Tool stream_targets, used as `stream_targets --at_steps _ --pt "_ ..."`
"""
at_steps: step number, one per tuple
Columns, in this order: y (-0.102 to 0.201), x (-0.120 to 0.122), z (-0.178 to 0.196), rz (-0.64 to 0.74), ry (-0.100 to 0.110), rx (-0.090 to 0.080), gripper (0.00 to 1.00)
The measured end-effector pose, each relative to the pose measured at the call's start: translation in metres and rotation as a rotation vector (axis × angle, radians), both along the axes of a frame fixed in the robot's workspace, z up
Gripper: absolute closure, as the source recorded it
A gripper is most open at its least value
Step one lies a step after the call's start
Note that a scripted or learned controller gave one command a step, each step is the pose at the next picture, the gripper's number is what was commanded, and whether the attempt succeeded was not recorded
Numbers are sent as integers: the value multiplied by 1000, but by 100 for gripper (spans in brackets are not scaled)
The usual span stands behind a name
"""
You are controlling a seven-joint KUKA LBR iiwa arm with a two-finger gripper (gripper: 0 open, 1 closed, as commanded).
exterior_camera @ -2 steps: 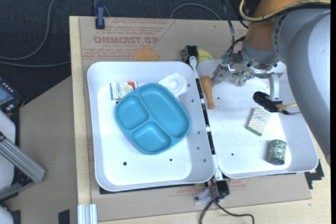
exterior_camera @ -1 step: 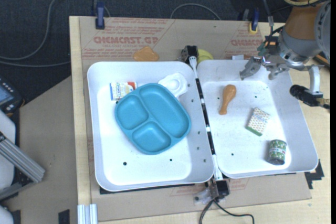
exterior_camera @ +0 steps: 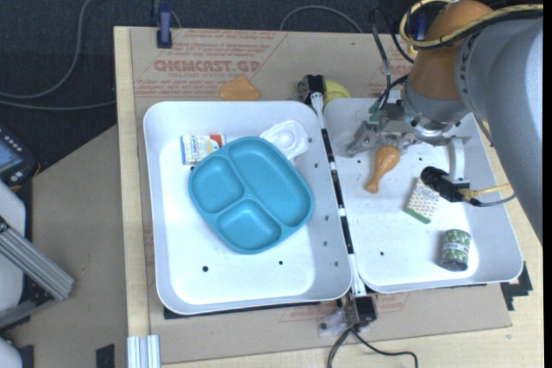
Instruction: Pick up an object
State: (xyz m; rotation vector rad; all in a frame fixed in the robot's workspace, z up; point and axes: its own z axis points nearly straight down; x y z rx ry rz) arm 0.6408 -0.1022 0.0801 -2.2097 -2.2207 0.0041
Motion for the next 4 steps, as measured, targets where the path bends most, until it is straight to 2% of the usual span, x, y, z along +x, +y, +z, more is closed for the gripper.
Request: stream_targets --at_steps 1,2,3,4 --pt "-4 2 15 -3 -10 -5 100" --pt "-4 2 15 -3 -9 -5 0" --pt "37 30 134 1 -25 -5 0" --pt "-30 -44 80 -13 2 -5 0"
